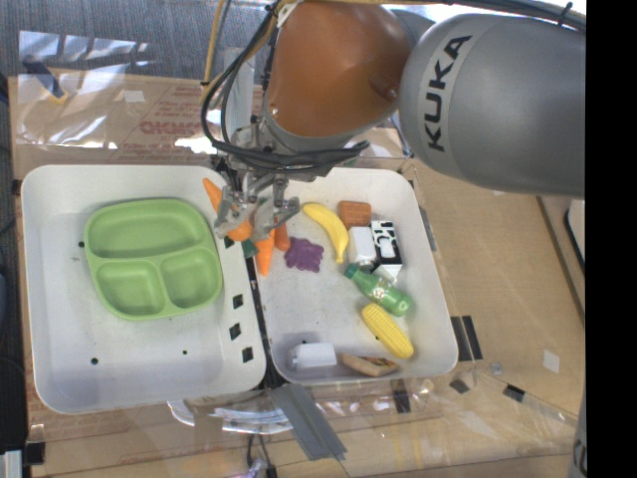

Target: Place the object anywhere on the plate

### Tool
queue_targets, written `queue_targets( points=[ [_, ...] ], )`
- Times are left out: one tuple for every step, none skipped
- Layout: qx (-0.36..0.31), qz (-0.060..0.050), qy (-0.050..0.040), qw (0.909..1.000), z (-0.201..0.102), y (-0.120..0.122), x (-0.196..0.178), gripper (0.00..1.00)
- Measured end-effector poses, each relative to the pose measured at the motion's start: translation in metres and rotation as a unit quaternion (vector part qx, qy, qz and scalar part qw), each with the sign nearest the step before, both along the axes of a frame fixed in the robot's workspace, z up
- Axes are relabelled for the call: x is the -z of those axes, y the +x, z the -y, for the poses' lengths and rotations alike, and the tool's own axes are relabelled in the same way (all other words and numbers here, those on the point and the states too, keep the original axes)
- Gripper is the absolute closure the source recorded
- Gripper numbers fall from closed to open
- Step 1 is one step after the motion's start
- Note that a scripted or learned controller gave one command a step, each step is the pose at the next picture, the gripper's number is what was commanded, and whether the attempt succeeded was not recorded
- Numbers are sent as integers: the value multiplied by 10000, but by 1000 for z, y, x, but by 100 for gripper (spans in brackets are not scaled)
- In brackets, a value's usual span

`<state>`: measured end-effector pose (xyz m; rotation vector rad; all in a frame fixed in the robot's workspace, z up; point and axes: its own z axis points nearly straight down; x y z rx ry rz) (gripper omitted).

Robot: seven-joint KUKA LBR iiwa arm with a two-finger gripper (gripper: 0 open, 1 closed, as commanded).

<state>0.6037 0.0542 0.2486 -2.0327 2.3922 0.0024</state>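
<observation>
The green three-compartment plate [151,257] lies in the left bin [60,357]. My gripper [253,214] hangs over the divider between the two bins, just right of the plate's upper right corner. It is shut on an orange carrot-like piece [213,195], which slants from upper left to lower right and pokes out below the fingers. A second orange carrot [266,255] lies just under the gripper, at the right bin's left edge. The wrist hides where the fingers meet the piece.
The right bin [428,337] holds a banana [330,229], purple grapes [305,255], a brown block [353,212], a black-and-white box [385,243], a green bottle [379,289], a corn cob [387,331], a white block [315,355] and a tan piece [366,365].
</observation>
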Motion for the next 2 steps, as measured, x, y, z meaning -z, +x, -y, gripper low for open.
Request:
queue_targets(
  points=[
    [390, 18, 10, 9992, -113, -31, -26, 100],
    [415, 15, 1, 9991, -110, -30, -26, 0]
  ],
)
